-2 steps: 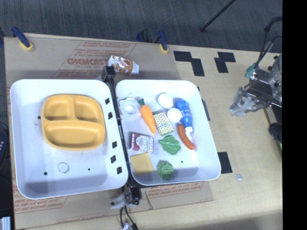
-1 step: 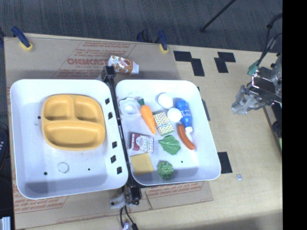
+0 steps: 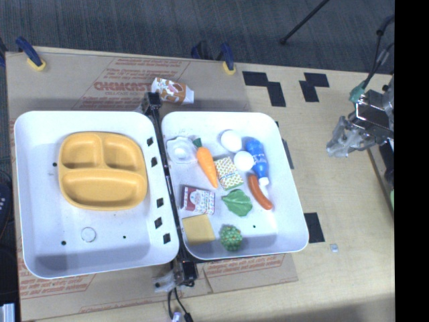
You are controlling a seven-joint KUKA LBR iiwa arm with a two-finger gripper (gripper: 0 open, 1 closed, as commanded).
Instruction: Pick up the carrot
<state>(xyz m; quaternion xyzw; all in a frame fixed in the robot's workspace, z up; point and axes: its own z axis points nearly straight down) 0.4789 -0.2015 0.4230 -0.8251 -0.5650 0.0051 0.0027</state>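
Carrot lying untouched in right bin. Pincer parked well apart over table; finger state indiscernible. Pickup not begun.

Probably a robotics lab: clamped cardboard under two white bins, black floor markers.

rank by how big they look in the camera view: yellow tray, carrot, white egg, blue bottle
1. yellow tray, by far the largest
2. carrot and blue bottle, too alike to rank
3. white egg, smallest
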